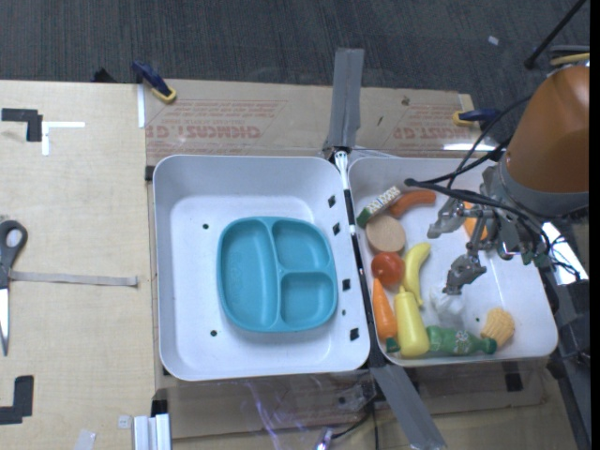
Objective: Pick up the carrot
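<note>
The carrot [382, 311] is a short orange piece lying along the left wall of the right bin [536, 289], just below a red tomato [387, 268] and against a yellow bottle [410, 322]. My gripper [457, 248] hangs over the middle of that bin, to the right of the carrot and apart from it. Its two grey fingers stand open, one [448, 220] toward the back and one [465, 273] toward the front, with nothing between them.
The right bin also holds a banana [415, 262], a tan round piece [385, 235], an orange-red sausage [412, 202], a corn cob [498, 325] and a green item [461, 343]. A teal divided plate [278, 274] lies in the left bin [178, 251]. Scissors [7, 251] lie far left.
</note>
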